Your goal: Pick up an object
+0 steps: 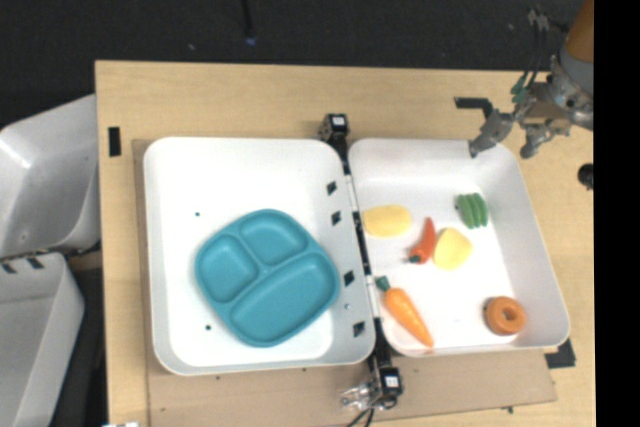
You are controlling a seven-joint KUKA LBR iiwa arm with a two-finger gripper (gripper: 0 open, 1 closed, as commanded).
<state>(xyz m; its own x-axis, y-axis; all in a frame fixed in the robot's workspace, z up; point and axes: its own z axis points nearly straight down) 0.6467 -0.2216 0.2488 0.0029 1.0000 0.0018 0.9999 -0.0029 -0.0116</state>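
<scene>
The wooden bench carries two shallow white bins side by side. The left bin holds a blue divided plate with three compartments, lying flat near the bin's middle. The right bin holds the small toy foods, all lying loose and apart from the arm. The arm comes in at the upper right, its orange band showing at the edge, and its gripper hangs over the far right corner of the right bin with both fingers spread apart and nothing between them. Inside that bin, an orange carrot lies along the near left side by the dividing wall, a yellow oblong piece rests further back on the left, and a rounder yellow piece sits near the middle, touching a red chilli pepper that lies between the two yellow pieces. An orange doughnut-shaped ring sits toward the near right corner, and a small green ridged vegetable lies closest to the gripper, below it.
</scene>
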